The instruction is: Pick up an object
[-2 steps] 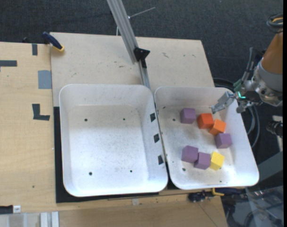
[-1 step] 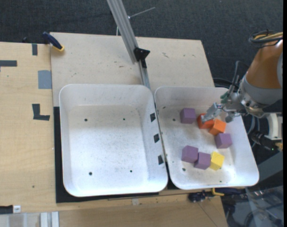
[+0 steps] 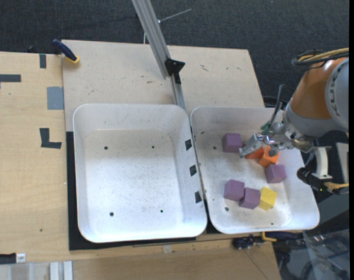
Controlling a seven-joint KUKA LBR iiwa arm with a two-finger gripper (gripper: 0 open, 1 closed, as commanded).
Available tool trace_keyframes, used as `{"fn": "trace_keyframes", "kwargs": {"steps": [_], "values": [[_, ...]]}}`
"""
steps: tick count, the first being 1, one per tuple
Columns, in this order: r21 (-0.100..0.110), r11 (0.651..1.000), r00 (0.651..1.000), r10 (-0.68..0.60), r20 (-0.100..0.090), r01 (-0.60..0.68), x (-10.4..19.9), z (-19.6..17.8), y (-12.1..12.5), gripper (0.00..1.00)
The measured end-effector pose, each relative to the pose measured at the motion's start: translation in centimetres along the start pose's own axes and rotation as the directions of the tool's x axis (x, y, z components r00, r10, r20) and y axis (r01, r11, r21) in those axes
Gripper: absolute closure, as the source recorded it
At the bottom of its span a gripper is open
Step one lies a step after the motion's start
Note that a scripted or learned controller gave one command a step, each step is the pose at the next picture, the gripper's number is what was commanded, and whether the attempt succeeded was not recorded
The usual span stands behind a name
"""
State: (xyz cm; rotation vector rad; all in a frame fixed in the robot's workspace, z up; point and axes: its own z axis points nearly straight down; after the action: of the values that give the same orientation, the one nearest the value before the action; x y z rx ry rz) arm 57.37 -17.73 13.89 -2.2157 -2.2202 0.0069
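Nearest the lens, 2 shallow white bins sat side by side on a pale wooden bench (image 3: 25, 156) over dark carpet (image 3: 252, 16), the left bin (image 3: 83, 121) beside the right bin (image 3: 305, 214), which held 4 purple blocks (image 3: 232, 142) (image 3: 275, 172) (image 3: 234, 189) (image 3: 250, 198) and a yellow block (image 3: 268, 198) touching the lowest purple one. Over the right bin the gripper (image 3: 257, 149) hung at an orange block (image 3: 266, 156), which lay just under its tip between 2 purple blocks; whether its fingers were spread or closed on that block could not be told. A slanted metal rail (image 3: 152, 31) crossed the bench behind the bins.
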Motion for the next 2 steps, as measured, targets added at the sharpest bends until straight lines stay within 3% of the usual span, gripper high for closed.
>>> {"fn": "trace_keyframes", "kwargs": {"steps": [1, 2], "values": [[-0.027, 1.0, 1.0, 0.001, 0.009, 0.0, -0.25, 2.05, 0.63, 0.0], [-0.027, 1.0, 1.0, -0.001, 0.011, 0.001, -0.25, 1.25, 0.63, 1.0]]}}
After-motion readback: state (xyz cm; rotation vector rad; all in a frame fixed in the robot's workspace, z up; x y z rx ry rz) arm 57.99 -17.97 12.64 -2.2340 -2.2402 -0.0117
